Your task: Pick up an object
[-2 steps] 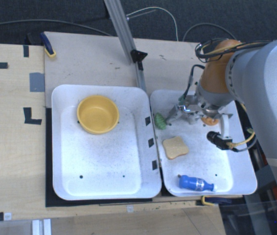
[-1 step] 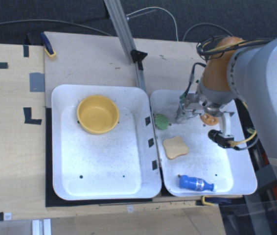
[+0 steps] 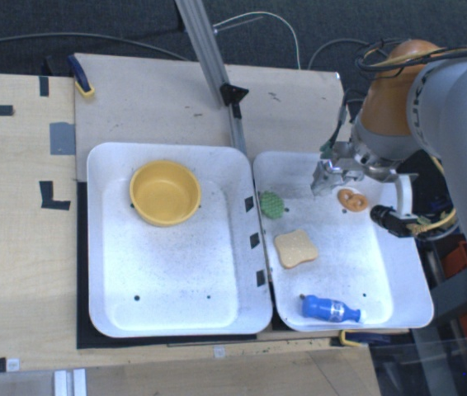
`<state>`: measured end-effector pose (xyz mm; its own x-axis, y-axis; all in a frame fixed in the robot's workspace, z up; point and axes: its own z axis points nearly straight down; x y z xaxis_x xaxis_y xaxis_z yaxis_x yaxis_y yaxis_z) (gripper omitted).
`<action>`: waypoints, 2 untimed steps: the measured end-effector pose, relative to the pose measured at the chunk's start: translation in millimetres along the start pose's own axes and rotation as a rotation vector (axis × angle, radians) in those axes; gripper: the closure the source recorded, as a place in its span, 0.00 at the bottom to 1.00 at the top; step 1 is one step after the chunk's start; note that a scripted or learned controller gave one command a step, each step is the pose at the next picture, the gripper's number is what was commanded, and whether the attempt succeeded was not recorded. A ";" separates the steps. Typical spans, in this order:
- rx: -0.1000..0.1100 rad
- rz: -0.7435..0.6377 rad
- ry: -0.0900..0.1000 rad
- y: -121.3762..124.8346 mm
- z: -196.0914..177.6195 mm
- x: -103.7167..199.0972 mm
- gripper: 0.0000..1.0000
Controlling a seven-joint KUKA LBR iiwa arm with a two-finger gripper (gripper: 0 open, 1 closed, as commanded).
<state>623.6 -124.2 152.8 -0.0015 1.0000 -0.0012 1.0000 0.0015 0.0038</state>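
1. Camera view looks down at a slant on two white bins side by side: the left bin [image 3: 110, 304] and the right bin [image 3: 398, 299].
2. Left bin holds a yellow bowl [image 3: 165, 191], upright in its upper left part.
3. Right bin holds a green round piece [image 3: 271, 205] near its left wall, a slice of bread [image 3: 295, 248] just below that, a blue bottle [image 3: 329, 308] lying on its side (cap toward the right) near the front wall, and an orange pretzel-like piece [image 3: 351, 199].
4. Gripper [image 3: 326, 178] hangs over the upper part of the right bin, just left of the pretzel-like piece.
5. Whether the pincer is open or closed, I cannot tell; nothing shows between its tips.
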 end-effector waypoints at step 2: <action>0.003 0.000 0.002 4.5 -66.7 11.4 1.00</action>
<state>627.8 -112.7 219.5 -0.0018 1.0000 0.0004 1.0000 0.0018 0.0003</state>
